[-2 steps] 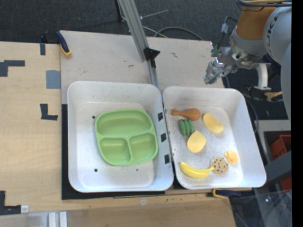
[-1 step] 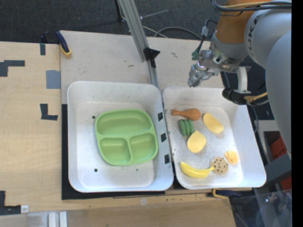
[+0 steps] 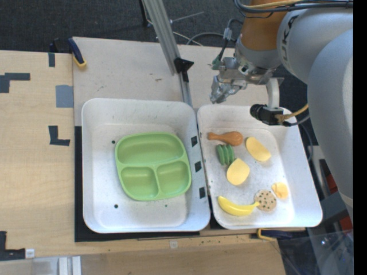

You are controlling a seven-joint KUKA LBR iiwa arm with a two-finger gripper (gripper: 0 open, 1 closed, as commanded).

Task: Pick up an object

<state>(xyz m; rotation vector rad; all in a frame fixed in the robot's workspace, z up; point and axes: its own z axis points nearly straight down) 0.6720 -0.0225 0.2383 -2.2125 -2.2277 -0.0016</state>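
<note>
Hovering hand [image 3: 221, 94] above right bin's far rim, drumstick [image 3: 226, 137] just below

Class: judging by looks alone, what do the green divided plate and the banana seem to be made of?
Green divided plate: probably moulded plastic, with one even colour, soft sheen and rounded compartment ridges. Banana: likely a plastic toy, smooth and uniformly yellow, though rubber or foam cannot be ruled out.

The big grey arm [image 3: 321, 44] comes in from the right. Its orange band [image 3: 274, 10] sits up high. The gripper [image 3: 219, 96] points down, and nothing is between its fingers.
</note>
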